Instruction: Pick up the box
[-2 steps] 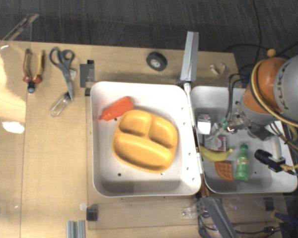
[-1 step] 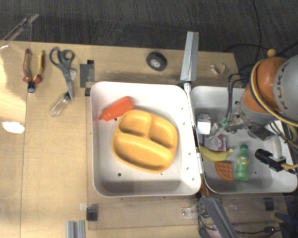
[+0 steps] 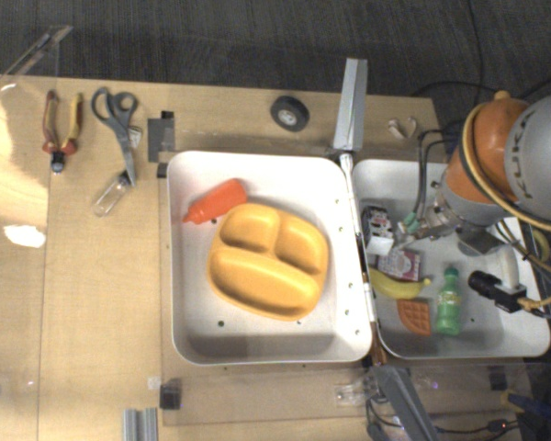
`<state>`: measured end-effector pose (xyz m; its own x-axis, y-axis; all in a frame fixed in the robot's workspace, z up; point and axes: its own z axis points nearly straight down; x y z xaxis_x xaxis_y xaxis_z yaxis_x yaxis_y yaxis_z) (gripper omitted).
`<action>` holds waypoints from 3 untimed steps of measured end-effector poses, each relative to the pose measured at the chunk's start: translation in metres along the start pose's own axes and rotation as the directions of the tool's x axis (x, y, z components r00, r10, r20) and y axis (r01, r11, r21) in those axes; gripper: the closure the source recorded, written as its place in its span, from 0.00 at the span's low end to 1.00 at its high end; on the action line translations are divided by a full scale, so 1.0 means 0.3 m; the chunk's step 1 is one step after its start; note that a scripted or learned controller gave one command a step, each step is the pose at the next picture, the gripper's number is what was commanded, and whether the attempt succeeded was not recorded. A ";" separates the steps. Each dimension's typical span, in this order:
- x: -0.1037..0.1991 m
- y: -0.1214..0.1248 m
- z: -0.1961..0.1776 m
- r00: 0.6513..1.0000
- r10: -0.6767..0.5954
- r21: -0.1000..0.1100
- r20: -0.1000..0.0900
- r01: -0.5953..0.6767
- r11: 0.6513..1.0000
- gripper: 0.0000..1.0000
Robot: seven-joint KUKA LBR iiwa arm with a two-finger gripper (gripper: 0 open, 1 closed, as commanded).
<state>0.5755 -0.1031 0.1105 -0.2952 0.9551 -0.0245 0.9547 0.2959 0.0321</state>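
Right bin (image 3: 533,343): small box (image 3: 402,263), pinkish-white, lying near the left wall among clutter, with a banana (image 3: 397,286) against its lower edge, a waffle (image 3: 415,316) and a green bottle (image 3: 448,303) close by. Gripper (image 3: 410,231) poised just above the box, presumably lined up for the grasp; whether its fingers are apart or together cannot be told from here. Left bin (image 3: 193,338): yellow divided tray (image 3: 268,259) and an orange carrot-like piece (image 3: 215,200), not wanted for this job

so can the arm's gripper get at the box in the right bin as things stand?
Probably yes. The gripper hangs right over the box in the right bin, with nothing above it. The banana lies against its lower edge and may crowd a finger.
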 end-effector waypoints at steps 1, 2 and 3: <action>-0.035 -0.011 -0.007 1.000 0.011 -0.003 0.016 -0.011 1.000 0.00; -0.050 -0.028 0.014 0.995 0.098 -0.008 0.010 -0.098 0.995 0.00; -0.019 -0.050 0.011 0.988 0.152 -0.024 0.026 -0.151 0.988 0.00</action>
<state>0.5629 -0.1130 0.1068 -0.1457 0.9883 -0.0456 0.9872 0.1483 0.0591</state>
